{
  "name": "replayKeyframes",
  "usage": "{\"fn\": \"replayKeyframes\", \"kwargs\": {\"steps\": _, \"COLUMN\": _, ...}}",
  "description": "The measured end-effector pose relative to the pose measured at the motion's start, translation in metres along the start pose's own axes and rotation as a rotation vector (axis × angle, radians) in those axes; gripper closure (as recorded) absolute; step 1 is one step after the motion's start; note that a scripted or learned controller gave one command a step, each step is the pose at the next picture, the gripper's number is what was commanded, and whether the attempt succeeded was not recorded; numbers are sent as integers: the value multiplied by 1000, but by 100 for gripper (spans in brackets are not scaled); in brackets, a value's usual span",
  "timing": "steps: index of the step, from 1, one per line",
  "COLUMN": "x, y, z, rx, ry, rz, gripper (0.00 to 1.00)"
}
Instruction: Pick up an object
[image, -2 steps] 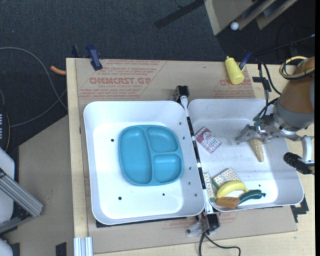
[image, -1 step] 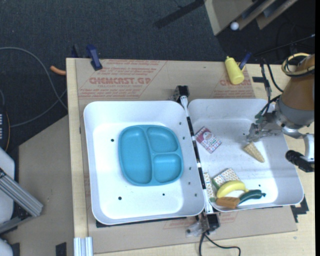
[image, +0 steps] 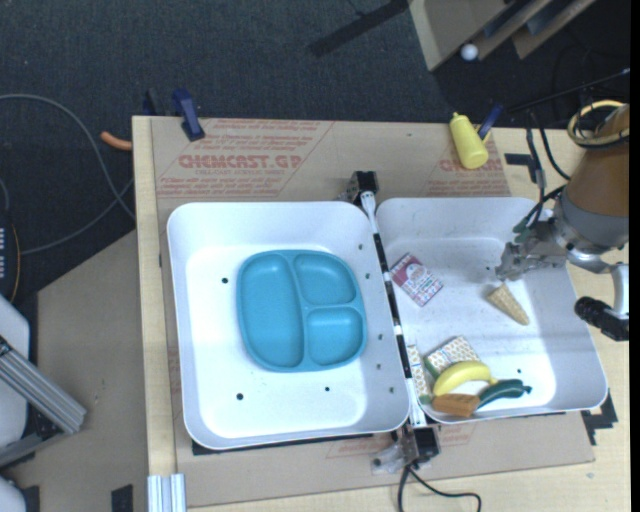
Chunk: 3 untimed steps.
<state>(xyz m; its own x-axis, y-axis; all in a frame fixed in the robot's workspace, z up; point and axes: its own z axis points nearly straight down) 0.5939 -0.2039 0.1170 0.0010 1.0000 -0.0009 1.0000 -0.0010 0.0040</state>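
My gripper (image: 516, 260) hangs over the upper right part of the right bin (image: 560, 390). Just below it, a tan wedge (image: 509, 303) lies on the bin floor, apart from the gripper as far as I can see. A small pink and white packet (image: 416, 279) lies near the bin's left wall. In the front left corner a checkered cracker (image: 452, 352), a yellow banana (image: 462, 377), an orange piece (image: 455, 404) and a green piece (image: 503, 392) are heaped together. I see nothing held in the gripper.
The left bin (image: 200, 260) holds a blue divided plate (image: 300, 308). A yellow clamp (image: 467, 141) and a blue clamp (image: 187, 114) sit on the cardboard behind the bins. The grey arm (image: 598, 200) reaches in from the right edge.
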Motion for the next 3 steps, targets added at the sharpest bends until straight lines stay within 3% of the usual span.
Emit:
{"fn": "replayKeyframes", "kwargs": {"steps": 1, "x": 0, "y": 0, "z": 0, "rx": 0, "ry": 0, "rz": 0, "gripper": 0}}
{"fn": "replayKeyframes", "kwargs": {"steps": 2, "x": 19, "y": -29, "z": 33, "rx": 6, "ry": 2, "rz": 0, "gripper": 0}}
{"fn": "replayKeyframes", "kwargs": {"steps": 3, "x": 18, "y": -29, "z": 22, "rx": 3, "ry": 1, "rz": 1, "gripper": 100}}
